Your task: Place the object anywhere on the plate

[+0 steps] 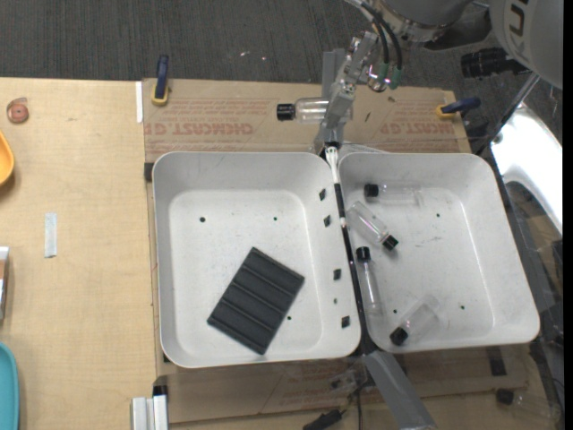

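Camera view: you see the end effector (pixel 333 137) raised above the far edge of the bins, gripping a clear, black-capped tube (pixel 304 110) sideways, presumably lifted for carrying. The plate (pixel 257 299), a dark ribbed rectangle, lies flat near the left bin's (pixel 170 240) front edge. Similar smooth tubes (pixel 372 225) lie in the right bin (pixel 488 267).

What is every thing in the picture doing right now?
pincer: up above the bins' far edge, gripping a clear tube
held tube: sideways, black cap on its left end
black ridged plate: flat in the left bin, turned at an angle
four capped tubes: lying loose in the right bin
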Tool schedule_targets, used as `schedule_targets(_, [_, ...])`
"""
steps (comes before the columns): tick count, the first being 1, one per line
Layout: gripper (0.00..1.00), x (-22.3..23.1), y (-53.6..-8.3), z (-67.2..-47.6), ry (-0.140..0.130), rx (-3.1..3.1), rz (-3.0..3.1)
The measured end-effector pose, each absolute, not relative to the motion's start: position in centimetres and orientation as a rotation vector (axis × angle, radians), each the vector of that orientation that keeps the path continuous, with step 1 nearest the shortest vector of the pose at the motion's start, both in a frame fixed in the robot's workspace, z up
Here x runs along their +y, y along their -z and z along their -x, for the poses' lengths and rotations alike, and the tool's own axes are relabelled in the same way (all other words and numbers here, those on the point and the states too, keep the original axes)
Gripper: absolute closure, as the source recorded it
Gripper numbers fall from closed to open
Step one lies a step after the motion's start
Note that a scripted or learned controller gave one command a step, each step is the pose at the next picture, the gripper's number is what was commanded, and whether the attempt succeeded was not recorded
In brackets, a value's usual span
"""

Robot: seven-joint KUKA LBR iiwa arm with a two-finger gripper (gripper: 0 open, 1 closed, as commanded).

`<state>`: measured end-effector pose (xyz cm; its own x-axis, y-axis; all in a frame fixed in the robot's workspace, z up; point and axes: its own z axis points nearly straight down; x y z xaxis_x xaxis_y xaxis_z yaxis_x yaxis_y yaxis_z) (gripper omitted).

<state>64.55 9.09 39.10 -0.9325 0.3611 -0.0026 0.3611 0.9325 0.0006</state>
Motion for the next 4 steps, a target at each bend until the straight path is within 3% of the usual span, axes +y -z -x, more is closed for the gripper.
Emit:
schedule_targets(1, [1.00,9.0,-40.0,-64.7,-0.001,3.083,-0.581])
schedule_targets(2, [1.00,17.5,-40.3,-64.3,0.003,2.842,-1.338])
schedule_targets(3, [1.00,22.1,-39.2,-64.7,0.002,2.987,-0.969])
schedule_targets(4, [1.00,22.0,-39.9,-64.8,0.003,2.985,-0.971])
